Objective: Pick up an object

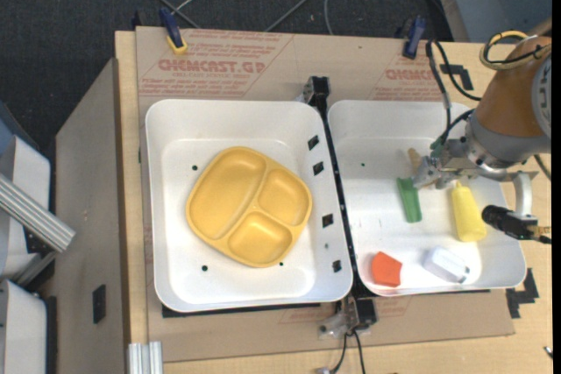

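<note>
The right bin point(377, 123) holds a green stick-shaped object point(408, 200), a yellow object point(467, 212), an orange block point(386, 269) and a white object point(446, 264). My gripper point(429, 173) hangs low over the bin's right half, just above the top end of the green stick and left of the yellow object. Nothing shows between its fingers.
A yellow divided plate point(249, 205) lies in the left bin point(166, 188). A black divider with clips point(329, 188) runs between the bins. Cables hang from the arm at the right, and blue clamps point(173, 29) hold the cardboard at the back.
</note>
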You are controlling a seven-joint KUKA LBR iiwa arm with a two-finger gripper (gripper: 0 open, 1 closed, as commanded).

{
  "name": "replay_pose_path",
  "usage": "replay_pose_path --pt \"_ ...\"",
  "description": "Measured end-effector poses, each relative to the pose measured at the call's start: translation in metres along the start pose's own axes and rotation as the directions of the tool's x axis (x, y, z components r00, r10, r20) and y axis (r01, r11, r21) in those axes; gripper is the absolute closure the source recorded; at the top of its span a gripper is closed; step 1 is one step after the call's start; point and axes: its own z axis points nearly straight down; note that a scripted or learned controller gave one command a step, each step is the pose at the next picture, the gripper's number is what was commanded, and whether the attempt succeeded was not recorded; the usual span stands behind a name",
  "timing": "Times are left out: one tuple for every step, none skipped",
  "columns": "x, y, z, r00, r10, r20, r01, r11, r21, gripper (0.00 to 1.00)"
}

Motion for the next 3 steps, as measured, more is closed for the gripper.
replay_pose_path --pt "0.001 0.003 -0.043 1.000 0.000 0.004 0.000 1.000 0.001 1.00" --pt "0.002 0.002 -0.108 1.000 0.000 0.005 0.000 1.000 -0.001 1.00" --pt "0.002 0.003 -0.123 1.000 0.000 0.004 0.000 1.000 0.003 1.00"
